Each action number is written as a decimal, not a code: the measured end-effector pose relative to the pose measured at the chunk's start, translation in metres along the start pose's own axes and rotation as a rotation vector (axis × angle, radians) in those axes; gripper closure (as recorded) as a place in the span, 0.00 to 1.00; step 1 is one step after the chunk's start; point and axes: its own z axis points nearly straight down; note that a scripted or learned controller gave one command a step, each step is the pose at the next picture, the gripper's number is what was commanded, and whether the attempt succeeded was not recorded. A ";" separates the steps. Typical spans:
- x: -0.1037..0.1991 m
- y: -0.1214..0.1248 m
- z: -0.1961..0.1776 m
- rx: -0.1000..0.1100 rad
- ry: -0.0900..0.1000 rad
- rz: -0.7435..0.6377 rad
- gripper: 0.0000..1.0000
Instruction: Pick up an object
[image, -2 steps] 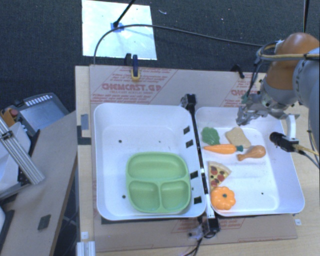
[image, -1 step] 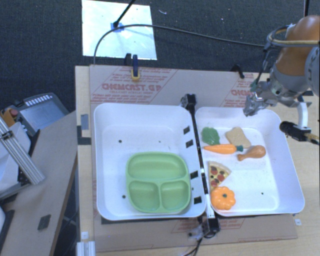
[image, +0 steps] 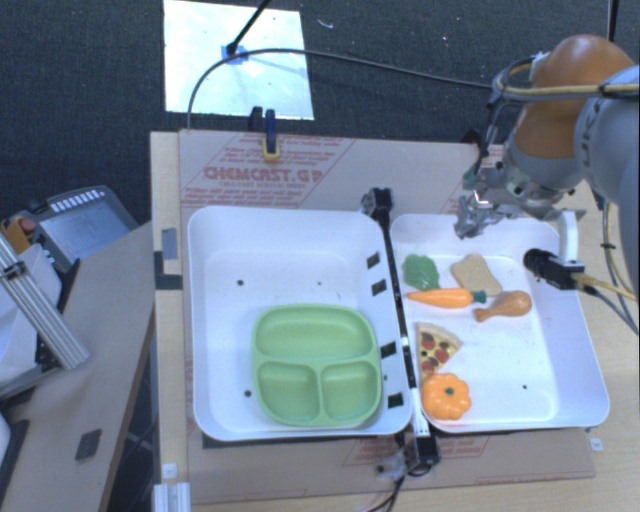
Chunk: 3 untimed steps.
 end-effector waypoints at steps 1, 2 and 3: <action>0.049 0.009 -0.008 -0.001 0.000 -0.001 1.00; 0.095 0.001 -0.013 0.000 0.000 0.000 1.00; 0.143 -0.007 -0.019 0.000 0.001 -0.001 1.00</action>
